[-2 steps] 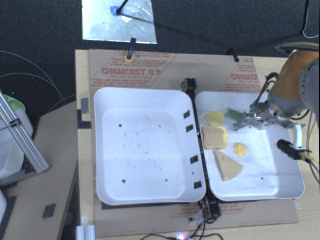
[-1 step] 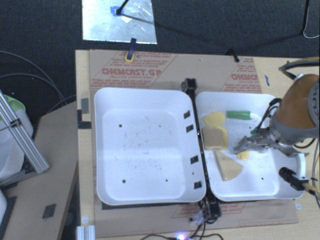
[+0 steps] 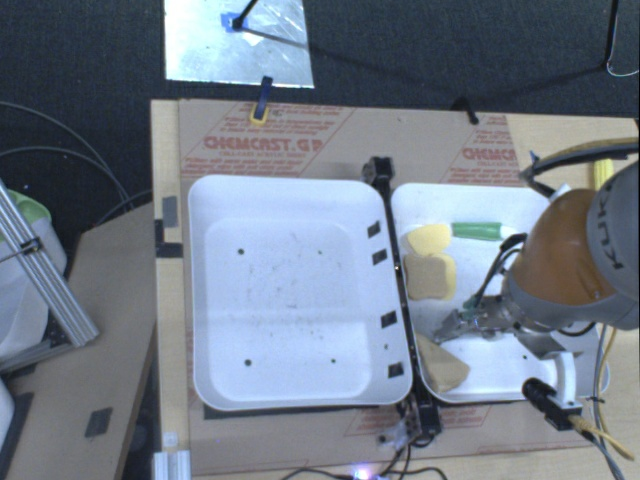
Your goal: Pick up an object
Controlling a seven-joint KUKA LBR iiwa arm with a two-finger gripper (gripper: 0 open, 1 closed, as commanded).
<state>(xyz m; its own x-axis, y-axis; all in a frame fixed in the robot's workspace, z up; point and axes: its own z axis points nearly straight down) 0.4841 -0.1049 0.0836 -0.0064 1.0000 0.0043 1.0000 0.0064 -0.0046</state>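
"CHEMCAST GP" in red print on the brown protective sheet (image 3: 400,138) under the bins, once behind the left bin, repeated partly at upper right. Dark letters "KU" on the arm (image 3: 612,258) at right edge, cut off.

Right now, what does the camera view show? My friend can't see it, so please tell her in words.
A grey and orange robot arm reaches into the right bin, its gripper low among a yellow block, a tan sponge, a green stick and a tan wedge. The left bin sits beside it.

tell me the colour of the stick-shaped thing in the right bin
Green stick, seen in the camera view.
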